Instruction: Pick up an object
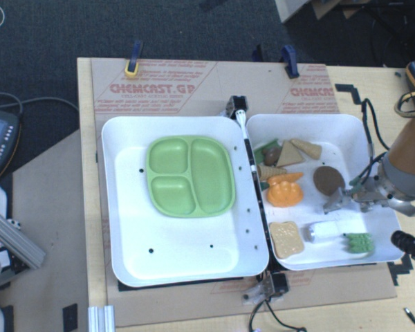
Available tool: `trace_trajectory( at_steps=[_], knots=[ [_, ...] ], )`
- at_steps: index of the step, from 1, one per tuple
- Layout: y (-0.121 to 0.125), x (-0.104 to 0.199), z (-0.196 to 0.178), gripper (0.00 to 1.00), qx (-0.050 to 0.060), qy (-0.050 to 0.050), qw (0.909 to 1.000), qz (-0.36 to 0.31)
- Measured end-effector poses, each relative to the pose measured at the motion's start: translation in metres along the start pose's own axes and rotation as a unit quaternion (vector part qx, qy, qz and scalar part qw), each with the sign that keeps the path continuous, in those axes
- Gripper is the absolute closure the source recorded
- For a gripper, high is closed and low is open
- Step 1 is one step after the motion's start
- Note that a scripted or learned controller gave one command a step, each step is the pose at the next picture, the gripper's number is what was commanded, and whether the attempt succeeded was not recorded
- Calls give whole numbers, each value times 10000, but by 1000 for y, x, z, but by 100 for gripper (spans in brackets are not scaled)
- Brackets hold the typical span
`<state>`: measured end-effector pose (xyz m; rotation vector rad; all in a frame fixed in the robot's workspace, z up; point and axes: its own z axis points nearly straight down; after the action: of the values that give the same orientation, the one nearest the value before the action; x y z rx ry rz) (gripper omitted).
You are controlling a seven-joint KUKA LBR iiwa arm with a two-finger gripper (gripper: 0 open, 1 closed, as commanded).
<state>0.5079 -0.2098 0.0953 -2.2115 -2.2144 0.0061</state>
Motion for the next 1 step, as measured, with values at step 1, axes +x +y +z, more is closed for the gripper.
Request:
trace_trajectory(
  at_steps=[1],
  knots=[
    [0,1,15,0,-16,-9,10000,6]
  ],
)
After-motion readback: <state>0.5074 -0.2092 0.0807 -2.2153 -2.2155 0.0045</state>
